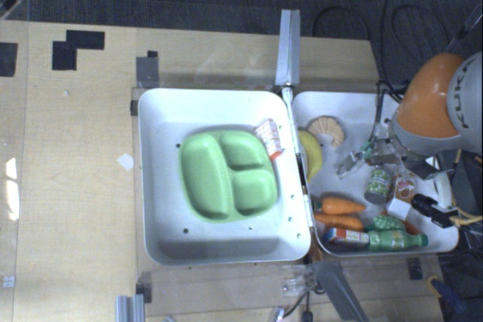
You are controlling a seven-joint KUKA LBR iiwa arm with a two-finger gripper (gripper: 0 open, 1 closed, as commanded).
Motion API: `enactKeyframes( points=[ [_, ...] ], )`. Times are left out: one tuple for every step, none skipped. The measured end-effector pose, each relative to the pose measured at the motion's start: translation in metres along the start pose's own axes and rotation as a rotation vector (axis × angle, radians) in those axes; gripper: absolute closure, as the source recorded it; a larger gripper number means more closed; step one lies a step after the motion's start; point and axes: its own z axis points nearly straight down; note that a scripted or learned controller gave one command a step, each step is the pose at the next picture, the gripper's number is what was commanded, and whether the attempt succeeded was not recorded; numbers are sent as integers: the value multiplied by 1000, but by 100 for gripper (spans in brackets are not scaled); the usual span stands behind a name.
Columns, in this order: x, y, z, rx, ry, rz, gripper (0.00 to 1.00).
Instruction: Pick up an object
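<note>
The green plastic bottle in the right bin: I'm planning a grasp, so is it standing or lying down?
Lying down. The green plastic bottle rests on its side along the near wall of the right white bin, just below two orange carrots.

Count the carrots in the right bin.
2. One carrot lies near the right bin's front left; the second carrot lies just in front of it, beside the green bottle. More may be hidden under the arm.
</note>
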Motion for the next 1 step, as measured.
enactKeyframes(
  points=[
    [-9,15,0,0,0,86,0]
  ],
)
